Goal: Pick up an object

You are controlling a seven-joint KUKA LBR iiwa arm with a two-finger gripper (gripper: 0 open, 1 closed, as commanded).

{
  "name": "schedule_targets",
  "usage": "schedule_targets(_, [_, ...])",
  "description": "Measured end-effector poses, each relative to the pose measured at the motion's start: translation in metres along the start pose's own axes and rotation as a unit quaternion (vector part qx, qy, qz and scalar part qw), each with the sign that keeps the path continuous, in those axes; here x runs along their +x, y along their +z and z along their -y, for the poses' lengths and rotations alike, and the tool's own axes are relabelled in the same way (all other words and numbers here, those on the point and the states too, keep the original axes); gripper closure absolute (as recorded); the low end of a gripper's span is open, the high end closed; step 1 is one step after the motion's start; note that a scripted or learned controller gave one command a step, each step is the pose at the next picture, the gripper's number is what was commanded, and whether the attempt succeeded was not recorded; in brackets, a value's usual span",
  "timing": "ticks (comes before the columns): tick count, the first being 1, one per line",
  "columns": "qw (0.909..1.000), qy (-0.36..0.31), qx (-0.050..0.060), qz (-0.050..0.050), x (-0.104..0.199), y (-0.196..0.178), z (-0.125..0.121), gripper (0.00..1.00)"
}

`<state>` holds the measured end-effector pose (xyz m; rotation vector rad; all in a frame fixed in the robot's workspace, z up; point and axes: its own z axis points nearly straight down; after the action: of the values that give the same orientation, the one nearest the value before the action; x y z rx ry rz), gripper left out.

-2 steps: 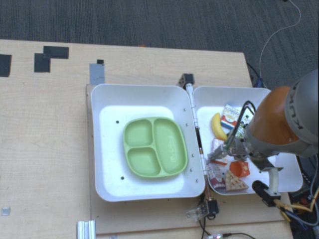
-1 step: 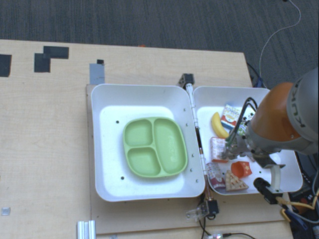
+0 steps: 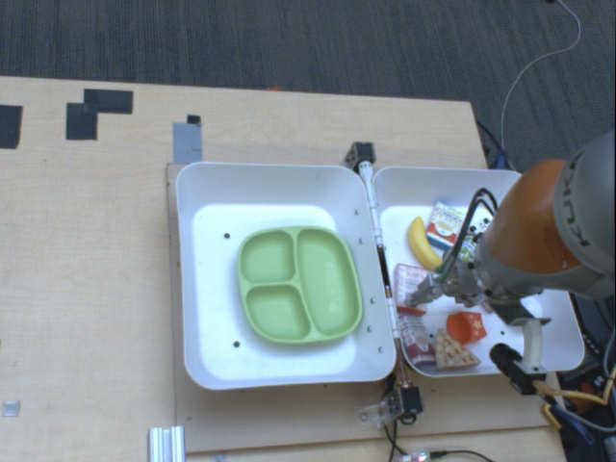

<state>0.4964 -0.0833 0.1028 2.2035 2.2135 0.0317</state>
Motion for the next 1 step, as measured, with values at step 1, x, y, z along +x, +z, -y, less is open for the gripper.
schedule_targets(1, [1.0000,-0.001,-0.002,-0.001,0.0019,-0.0107,-0.0021,1.00])
